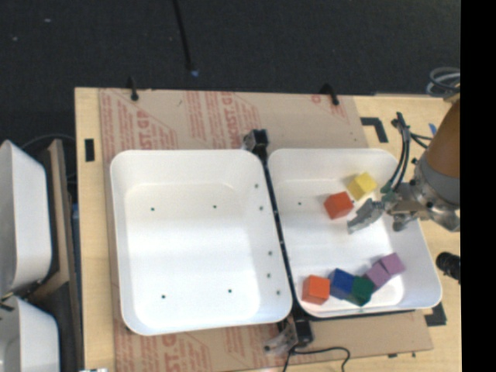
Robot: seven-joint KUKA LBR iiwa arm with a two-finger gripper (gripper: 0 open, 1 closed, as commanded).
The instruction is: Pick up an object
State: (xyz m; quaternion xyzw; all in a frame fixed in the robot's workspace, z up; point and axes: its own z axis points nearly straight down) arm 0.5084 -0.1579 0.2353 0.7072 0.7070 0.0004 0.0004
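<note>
A small red block (pixel 338 204) lies in the upper middle of the right-hand white bin (pixel 310 242), with a yellow block (pixel 362 185) just beside it, up and to its right. Both look like plain cubes with no markings. The gripper (pixel 370 215) hangs just to the right of the red block and below the yellow one, pointing left across the bin. One grey finger (pixel 363 218) reaches toward the red block, close to it but apart from it. Nothing shows between the fingers, and how far they are spread cannot be told.

Along the bin's lower edge sits a row of blocks touching one another: orange (pixel 315 287), blue (pixel 342 284), green (pixel 362 290), and two pale purple ones (pixel 385 269) at the right end.

The arm (pixel 443 169) enters from the right, its orange band above a grey wrist. The left-hand white bin (pixel 194 239) sits against the right one. Both rest on a cardboard sheet (pixel 178 118) printed with red lettering, too blurred to read.
</note>
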